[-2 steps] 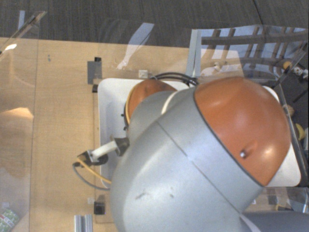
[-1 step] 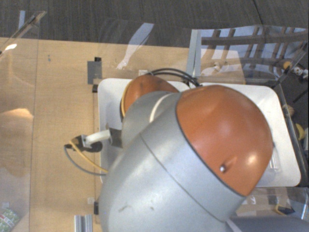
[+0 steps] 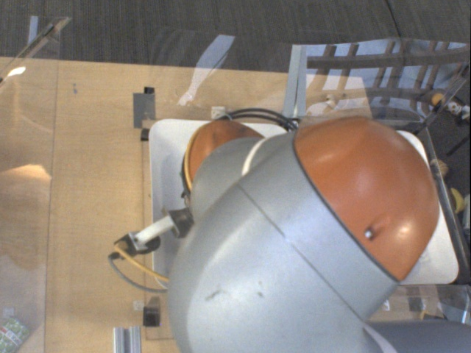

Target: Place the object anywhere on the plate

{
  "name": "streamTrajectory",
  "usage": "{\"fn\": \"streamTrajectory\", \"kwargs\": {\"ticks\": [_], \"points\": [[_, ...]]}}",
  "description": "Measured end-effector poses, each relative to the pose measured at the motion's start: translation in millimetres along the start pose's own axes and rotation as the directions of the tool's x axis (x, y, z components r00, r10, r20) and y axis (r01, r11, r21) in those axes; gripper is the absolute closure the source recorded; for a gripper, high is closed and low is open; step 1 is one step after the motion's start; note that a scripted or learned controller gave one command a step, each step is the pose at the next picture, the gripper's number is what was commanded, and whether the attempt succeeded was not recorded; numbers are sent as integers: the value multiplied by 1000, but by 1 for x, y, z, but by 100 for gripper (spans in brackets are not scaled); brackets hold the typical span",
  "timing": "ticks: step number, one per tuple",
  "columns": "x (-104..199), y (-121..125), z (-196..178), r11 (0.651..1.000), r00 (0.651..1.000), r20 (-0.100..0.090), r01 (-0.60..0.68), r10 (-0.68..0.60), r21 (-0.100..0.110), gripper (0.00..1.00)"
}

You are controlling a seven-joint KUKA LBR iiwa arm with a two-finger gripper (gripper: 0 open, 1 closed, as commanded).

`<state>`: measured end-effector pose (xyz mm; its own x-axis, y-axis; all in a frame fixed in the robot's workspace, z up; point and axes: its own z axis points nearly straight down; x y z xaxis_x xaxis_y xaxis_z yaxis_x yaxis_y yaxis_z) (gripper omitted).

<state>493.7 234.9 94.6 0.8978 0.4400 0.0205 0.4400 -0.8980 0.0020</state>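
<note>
Arm (image 3: 294, 256) covers white bin (image 3: 165, 168); object, plate and their relative bearing hidden; tool state cannot be told.

One grey-and-orange arm (image 3: 294, 241) (hiding most of the scene), one white bin (image 3: 165, 168) visible, one wooden tabletop (image 3: 81, 197), two small black brackets (image 3: 145, 107).

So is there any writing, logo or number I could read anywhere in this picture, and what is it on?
None can be read.
The grey and orange arm bears no visible lettering on the shell facing the camera.
A small printed scrap at the bench's lower left corner has green and dark marks, too small and blurred to read.
The white bin shows no label.
</note>
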Motion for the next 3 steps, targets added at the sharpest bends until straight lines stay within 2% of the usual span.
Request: {"fn": "streamTrajectory", "kwargs": {"ticks": [1,2,3], "points": [[11,5,1,968,968,7,-251,251,3,100],[-21,43,-1,989,989,-3,-147,147,7,100],[-29,60,-1,992,992,-6,-122,122,9,100]]}}
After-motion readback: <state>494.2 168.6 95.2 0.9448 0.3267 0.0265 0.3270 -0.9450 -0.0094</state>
